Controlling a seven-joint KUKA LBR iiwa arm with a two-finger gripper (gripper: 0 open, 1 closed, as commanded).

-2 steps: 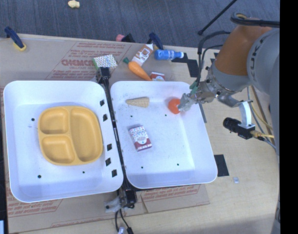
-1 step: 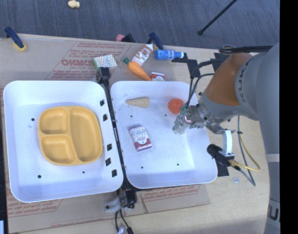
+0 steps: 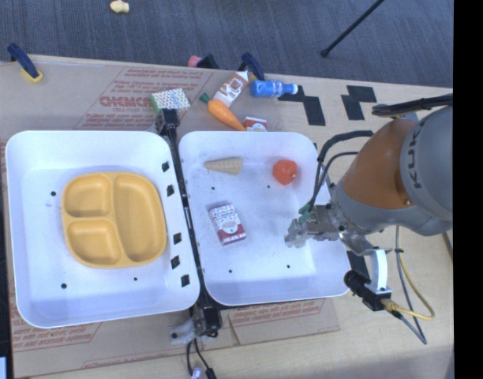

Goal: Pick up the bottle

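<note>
A small blue bottle [image 3: 271, 88] lies on its side on the cardboard behind the right bin [image 3: 249, 283], outside it. Beside it lies a white bottle with an orange label [image 3: 230, 90], also outside the bin. My gripper [image 3: 298, 234] hangs low over the right side of the right bin, near its right wall, well in front of both bottles. Nothing shows in its grasp. The grey arm with its orange band [image 3: 380, 176] reaches in from the right.
In the right bin lie a tan cone [image 3: 224, 165], a red ball-like fruit [image 3: 284, 171] and a small red carton [image 3: 226, 223]. A yellow divided plate [image 3: 114, 218] sits in the left bin [image 3: 28, 290]. A toy carrot [image 3: 224, 114] lies behind the bins.
</note>
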